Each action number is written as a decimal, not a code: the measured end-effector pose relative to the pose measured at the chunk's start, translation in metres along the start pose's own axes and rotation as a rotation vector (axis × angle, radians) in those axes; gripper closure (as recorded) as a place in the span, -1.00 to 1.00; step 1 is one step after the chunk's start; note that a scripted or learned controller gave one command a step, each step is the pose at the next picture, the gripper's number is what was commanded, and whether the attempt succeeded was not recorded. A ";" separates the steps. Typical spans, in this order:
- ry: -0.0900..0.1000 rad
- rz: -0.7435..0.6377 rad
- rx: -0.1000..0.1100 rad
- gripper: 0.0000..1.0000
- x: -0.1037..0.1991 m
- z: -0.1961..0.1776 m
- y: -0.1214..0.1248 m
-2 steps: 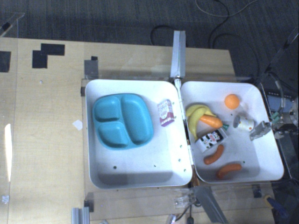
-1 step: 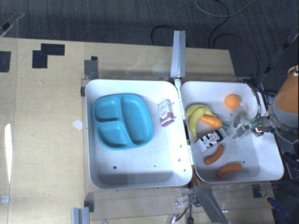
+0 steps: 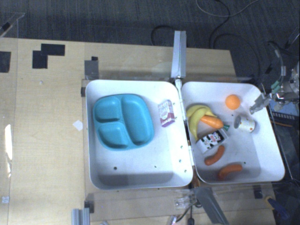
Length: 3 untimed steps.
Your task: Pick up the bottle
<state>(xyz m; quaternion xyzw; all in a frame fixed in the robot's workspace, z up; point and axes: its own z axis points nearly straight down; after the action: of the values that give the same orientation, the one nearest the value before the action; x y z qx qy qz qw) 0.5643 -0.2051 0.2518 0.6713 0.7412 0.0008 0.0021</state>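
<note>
— So, which step is this?
— The approach. The bottle (image 3: 245, 123), probably the small white one, lies just right of the carrot (image 3: 211, 121). The gripper (image 3: 258, 103) hangs up-right of it; its grip state I cannot tell. Next: descend squarely over it.

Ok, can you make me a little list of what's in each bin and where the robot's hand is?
left bin: blue divided plate, small carton
right bin: bananas, carrot, orange ball, two sausages, black-and-white carton, small white bottle lying on its side
end effector: at the right bin's right edge, above the bottle
bottle picked up: not yet
</note>
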 end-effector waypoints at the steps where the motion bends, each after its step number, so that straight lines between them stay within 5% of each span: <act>1: 0.002 0.162 0.004 -1.00 0.006 0.096 -0.068; 2: 0.002 0.009 0.001 -1.00 0.002 0.066 0.001; 3: 0.000 0.144 0.000 -1.00 -0.009 0.010 0.106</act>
<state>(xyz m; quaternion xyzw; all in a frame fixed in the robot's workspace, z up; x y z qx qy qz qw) 0.6703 -0.2041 0.2426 0.7229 0.6909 0.0009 0.0024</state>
